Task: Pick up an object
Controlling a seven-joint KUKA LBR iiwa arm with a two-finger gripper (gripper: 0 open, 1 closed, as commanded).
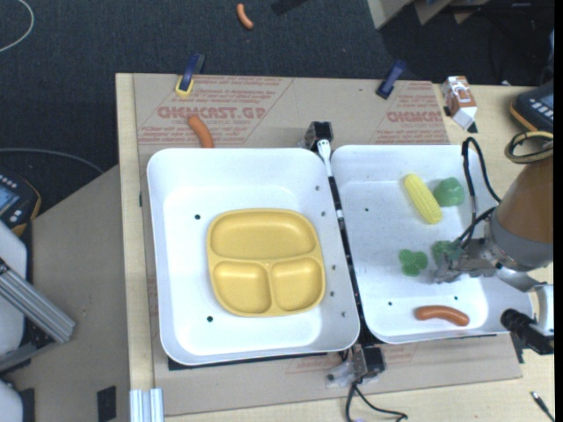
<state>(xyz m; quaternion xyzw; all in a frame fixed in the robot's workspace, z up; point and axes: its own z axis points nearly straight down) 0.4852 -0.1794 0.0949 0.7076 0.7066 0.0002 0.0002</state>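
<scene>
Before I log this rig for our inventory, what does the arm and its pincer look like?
The arm reaches in from the right of the camera view: a rounded orange-brown band above a smooth grey wrist section. A thin black cable loops along it toward the tip. The pincer is small, dark grey metal, low over the right bin. No markings are legible.

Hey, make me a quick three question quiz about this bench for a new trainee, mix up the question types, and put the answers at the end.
1. True or false: the yellow divided plate lies in the right bin.
2. Which item lies nearest the right bin's front edge? A) corn cob B) sausage C) green piece
3. Fill in: the tool is low over the ____ bin.

Key: 1 false, it lies in the left bin. 2 B. 3 right.
</scene>
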